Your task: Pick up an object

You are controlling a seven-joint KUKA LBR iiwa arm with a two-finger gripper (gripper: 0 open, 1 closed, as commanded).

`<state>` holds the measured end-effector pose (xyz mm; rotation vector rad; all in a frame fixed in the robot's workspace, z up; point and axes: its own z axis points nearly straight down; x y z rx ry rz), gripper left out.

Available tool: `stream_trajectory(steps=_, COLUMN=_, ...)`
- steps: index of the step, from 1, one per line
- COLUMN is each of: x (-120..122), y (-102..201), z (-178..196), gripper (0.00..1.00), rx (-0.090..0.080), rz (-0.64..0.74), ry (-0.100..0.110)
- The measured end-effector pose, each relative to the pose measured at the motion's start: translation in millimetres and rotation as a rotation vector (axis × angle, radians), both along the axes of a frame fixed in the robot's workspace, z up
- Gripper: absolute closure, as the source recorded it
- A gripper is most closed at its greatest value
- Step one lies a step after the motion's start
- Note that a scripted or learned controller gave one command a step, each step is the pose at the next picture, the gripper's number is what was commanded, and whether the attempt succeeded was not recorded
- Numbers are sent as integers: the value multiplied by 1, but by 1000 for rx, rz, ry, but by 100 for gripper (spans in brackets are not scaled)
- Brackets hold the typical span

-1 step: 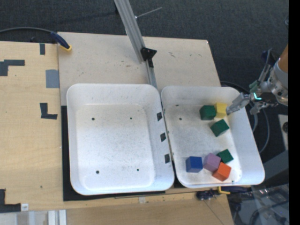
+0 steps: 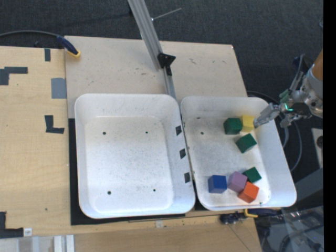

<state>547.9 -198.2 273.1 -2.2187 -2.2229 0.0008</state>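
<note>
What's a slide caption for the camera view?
Pincer at the yellow block in the right bin, among six coloured blocks.

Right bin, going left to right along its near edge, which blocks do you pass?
Blue block → purple block → orange block, all in the right bin.

Arm (image 2: 316,75) enters at right edge, mostly cropped. Topmost visible bit: orange band (image 2: 318,63), w/ pale grey rounded casing just below. Wrist section is darker grey/metallic, boxy, w/ a small green-lit spot (image 2: 286,107) on its left side. Thin dark cables (image 2: 297,77) run along wrist. Hand (image 2: 268,115): slim grey metal finger (image 2: 264,116), long & narrow, tapering to its tip; 2nd finger hard to make out. No legible markings or screws at this res.
</note>
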Motion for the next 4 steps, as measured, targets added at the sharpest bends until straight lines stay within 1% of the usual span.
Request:
stream_trajectory(steps=1, x=-5, y=-3, z=-63, gripper=0, rx=1, rz=-2, ry=7)
stream_trajectory(steps=2, x=-12, y=3, z=-110, gripper=0, rx=1, rz=-1, ry=6)
stream_trajectory(steps=3, x=-12, y=13, z=-170, gripper=0, rx=2, rz=-1, ry=7)
stream_trajectory(steps=4, x=-11, y=13, z=-156, gripper=100, rx=1, rz=-1, ry=2)
